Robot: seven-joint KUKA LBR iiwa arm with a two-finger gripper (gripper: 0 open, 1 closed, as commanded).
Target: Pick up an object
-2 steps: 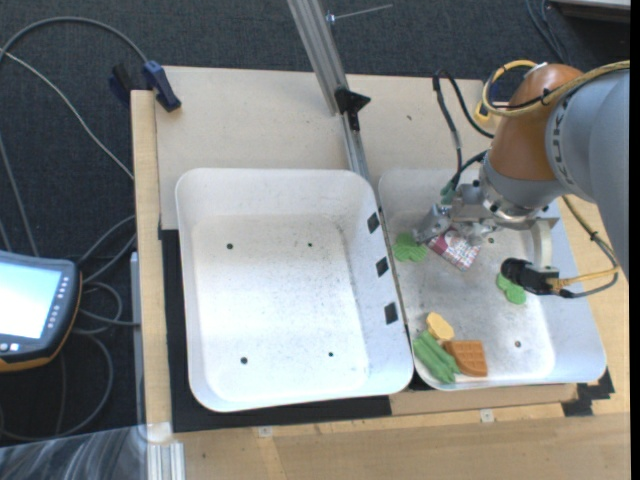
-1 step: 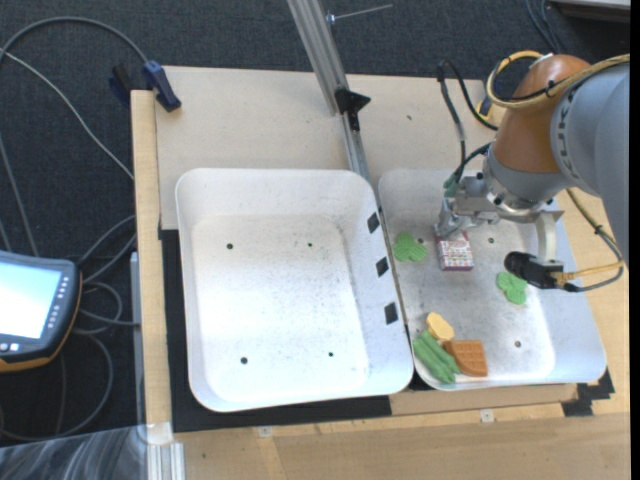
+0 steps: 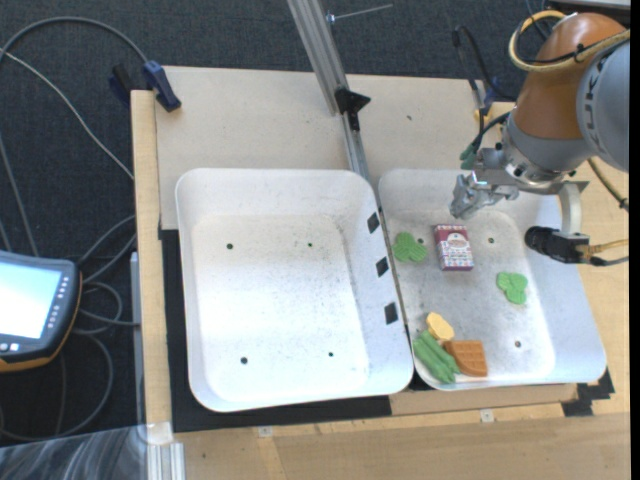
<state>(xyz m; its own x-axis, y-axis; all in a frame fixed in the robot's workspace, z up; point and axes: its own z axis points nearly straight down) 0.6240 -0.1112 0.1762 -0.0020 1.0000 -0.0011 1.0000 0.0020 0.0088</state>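
Claw (image 3: 468,200) sits over the upper part of the right bin (image 3: 560,353), near its back wall; metal fingers point down and to the left in the view. Cannot tell whether they are spread or pressed together. Nothing visible between them.

Just below and right of the claw: small red carton (image 3: 453,247), lying flat on the bin floor, apart from the fingers. Left of the carton, a green leaf-shaped piece (image 3: 408,247) near the bin's left wall. Right of the carton and lower, a second green piece (image 3: 513,286). At the bin's front left corner, a cluster: yellow piece (image 3: 439,325), green pod-like piece (image 3: 434,356) and orange block (image 3: 468,357), the last two touching or nearly so.

Left bin (image 3: 200,208) is speckled with dark flecks on its floor.

Arm (image 3: 570,88) enters from the upper right, orange band above the grey wrist, bent downward toward the right bin. Cables loop around the wrist.

Both bins rest side by side on the wooden counter (image 3: 240,118). A metal rail (image 3: 315,38) runs diagonally from the top toward the gap between the bins. A handheld screen unit (image 3: 30,308) lies off the counter at far left.
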